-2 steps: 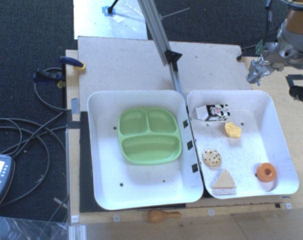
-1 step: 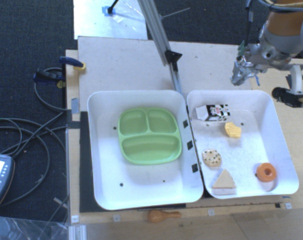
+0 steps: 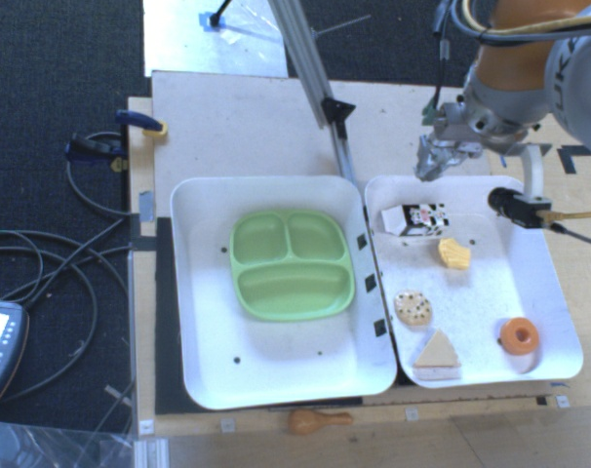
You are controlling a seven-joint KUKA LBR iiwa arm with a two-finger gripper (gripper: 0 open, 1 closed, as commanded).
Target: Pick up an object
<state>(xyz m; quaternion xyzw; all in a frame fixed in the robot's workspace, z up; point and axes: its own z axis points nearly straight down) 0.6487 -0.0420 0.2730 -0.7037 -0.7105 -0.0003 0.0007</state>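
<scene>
Using the right bin (image 3: 554, 291) as the anchor: closest to the camera along its front edge sit a sandwich wedge (image 3: 438, 352), an orange donut (image 3: 520, 335) and a cookie (image 3: 413, 308), further in a yellow chunk (image 3: 454, 253), then a little black-and-white carton (image 3: 416, 218) near the back wall. The gripper (image 3: 432, 161) hangs just past that back rim, above the carton, holding nothing, and honestly can't tell how the jaws are set from here. The carton looks like the nearest target, so it should drop straight down centred on it and straddle the narrow side.
</scene>
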